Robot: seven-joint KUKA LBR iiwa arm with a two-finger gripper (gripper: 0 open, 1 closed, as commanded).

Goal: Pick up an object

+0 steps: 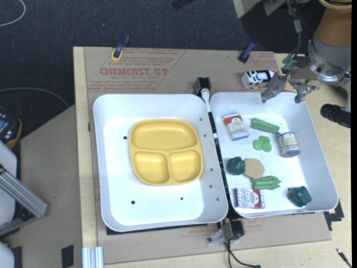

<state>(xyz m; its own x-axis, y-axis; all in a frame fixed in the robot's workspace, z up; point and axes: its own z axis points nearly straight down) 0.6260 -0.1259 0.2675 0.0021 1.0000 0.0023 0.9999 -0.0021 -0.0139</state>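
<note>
Can [289, 144] near right bin's [318, 149] far edge | fingers [274, 88] spread, above rim

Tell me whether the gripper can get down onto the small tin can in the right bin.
Probably yes. The gripper hangs over the bin's far edge, and the small tin can lies apart from its neighbours, nothing above it.
</note>
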